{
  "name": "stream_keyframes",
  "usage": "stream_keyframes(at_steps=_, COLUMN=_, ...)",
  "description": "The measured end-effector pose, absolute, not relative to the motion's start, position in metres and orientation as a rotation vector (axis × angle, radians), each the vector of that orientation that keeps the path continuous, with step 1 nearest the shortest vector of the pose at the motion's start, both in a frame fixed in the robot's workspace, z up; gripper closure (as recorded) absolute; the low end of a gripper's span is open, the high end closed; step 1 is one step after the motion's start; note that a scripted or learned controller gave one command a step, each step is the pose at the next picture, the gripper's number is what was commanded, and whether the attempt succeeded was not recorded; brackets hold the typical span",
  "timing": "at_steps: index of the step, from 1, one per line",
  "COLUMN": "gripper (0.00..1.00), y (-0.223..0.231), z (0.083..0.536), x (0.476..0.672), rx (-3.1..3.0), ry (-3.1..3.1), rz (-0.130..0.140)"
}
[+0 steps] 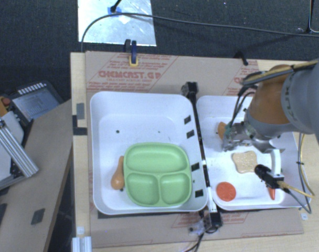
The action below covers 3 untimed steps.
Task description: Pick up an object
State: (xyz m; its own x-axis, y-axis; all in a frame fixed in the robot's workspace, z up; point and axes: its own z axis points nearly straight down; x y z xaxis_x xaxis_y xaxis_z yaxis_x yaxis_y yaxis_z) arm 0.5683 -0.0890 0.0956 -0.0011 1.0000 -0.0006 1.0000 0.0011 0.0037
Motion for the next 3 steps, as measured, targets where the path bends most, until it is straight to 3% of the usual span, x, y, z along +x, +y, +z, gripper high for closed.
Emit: stream_keyframes(at_steps=3, gripper=1.0, y=-0.09, z=0.278, x=0.567, rx=2.212, ry=2.221, rz=0.008)
